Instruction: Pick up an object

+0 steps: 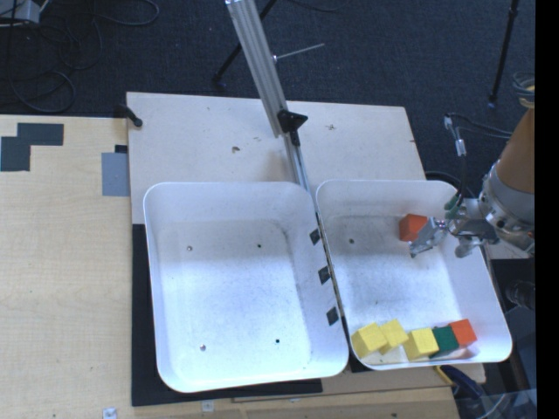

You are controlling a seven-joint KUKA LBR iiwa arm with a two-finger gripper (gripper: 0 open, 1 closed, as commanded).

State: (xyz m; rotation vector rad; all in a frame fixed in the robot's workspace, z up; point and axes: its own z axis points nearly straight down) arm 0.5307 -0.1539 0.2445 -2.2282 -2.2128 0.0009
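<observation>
**Orange block is right there, but line up first**

Your two-finger metal gripper [430, 236] sits at the right of the frame, over the right-hand shallow white bin [476, 279], with the small orange cube-shaped block [413, 227] just beside its tips. I can't tell if anything's grasped. I'd centre over the block before closing. The yellow, green and orange blocks [417, 338] bunched along the bin's lower edge look harder.

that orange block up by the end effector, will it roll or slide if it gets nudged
The orange block looks flat-faced and boxy, so it would probably slide rather than roll. It sits alone on the smooth floor of the right bin, so a nudge from the end effector could send it skidding. It looks rigid and likely light, though that can't be confirmed.
</observation>
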